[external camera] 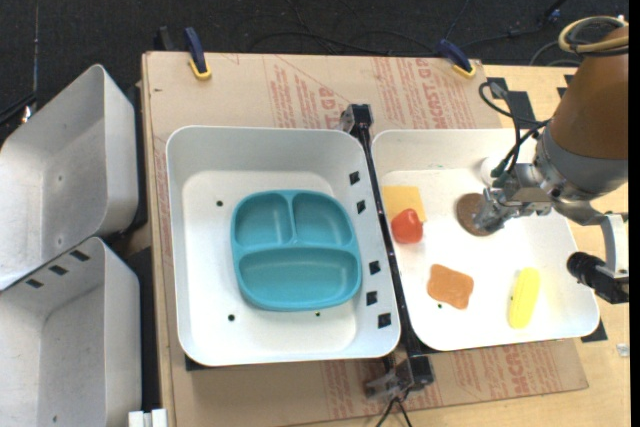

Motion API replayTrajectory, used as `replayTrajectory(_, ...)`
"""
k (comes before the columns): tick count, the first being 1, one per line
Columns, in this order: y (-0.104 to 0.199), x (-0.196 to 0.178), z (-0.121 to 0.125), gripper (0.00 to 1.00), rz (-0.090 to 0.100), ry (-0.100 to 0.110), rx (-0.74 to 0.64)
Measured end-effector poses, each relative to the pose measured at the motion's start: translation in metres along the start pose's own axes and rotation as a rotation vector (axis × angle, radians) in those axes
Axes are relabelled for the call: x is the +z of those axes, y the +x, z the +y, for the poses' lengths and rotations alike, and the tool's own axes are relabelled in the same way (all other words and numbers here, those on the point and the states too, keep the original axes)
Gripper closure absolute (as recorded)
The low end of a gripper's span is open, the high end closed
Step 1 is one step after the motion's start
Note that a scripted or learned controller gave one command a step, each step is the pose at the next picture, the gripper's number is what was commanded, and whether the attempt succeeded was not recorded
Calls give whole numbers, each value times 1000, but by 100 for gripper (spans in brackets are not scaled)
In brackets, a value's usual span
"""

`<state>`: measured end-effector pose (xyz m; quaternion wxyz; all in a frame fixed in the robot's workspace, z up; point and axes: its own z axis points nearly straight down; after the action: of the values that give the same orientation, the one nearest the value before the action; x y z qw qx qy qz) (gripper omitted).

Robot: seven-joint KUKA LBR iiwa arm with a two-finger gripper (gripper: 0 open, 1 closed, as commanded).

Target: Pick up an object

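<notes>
Two shallow white bins sit side by side on a brown board. The left bin (190,215) holds a teal divided plate (296,249) lying flat near its middle, with three compartments facing up. The right bin (440,150) holds the loose things: a yellow block (403,199) near its left wall, a red ball-like piece (407,228) touching the lower edge of that block, an orange flat piece (450,286) further toward the front, and a yellow oblong piece (523,297) near the front right, well apart from the orange one. A brown round thing (470,212) lies toward the middle of the right bin, just beside the tip of the gripper (489,218). The grey arm (590,130), with its orange band above the wrist, reaches in from the right and hangs low over that bin. The gripper tip is down at the brown round thing's right edge, but the view is too small and cluttered there to tell how it stands, or whether it has hold of anything. Two more white bins (70,185) lie tilted off the board at the left.
</notes>
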<state>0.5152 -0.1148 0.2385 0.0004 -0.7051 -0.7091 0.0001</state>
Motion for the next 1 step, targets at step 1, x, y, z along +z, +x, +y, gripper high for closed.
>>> replayTrajectory(1, 40, 2, 15, 100, 0, -2, -1)
